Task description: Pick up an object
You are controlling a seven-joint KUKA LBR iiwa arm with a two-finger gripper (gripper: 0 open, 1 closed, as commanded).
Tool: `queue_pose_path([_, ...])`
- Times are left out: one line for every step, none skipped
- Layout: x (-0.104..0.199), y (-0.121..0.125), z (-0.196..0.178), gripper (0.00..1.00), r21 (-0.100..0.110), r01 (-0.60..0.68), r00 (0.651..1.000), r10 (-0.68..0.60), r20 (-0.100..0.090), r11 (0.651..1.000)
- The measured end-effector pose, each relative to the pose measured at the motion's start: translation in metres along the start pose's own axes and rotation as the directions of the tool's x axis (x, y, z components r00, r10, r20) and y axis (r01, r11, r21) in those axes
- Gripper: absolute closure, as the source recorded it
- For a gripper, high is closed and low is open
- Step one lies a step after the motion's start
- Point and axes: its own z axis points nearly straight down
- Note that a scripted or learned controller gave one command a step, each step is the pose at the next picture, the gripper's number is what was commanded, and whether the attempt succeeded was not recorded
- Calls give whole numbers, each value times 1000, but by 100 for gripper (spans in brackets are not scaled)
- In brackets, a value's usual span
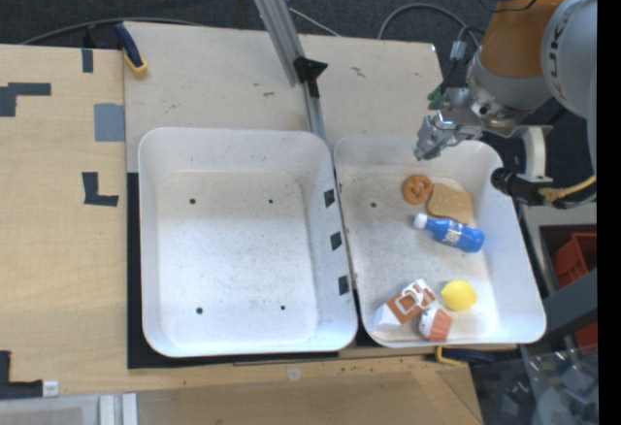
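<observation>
Carton and lemon sit untouched lower right; gripper hovers upper right, grip state unclear, nothing picked yet.

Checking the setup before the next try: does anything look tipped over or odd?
The blue bottle lies on its side in the right bin, and the orange carton lies tipped too. Nothing looks spilled or broken.

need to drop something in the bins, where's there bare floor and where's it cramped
The left bin floor is bare wall to wall. In the right bin, the strip along its left wall is free. The cookie, bread slice, blue bottle, carton and lemon crowd its right half.
</observation>
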Motion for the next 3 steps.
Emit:
queue_pose_path([0, 1, -52, 100, 0, 1, 1000, -1, 0, 1000])
queue_pose_path([45, -15, -51, 100, 8, 4, 1000, -4, -2, 1000])
queue_pose_path([97, -27, -49, 100, 8, 5, 1000, -5, -3, 1000])
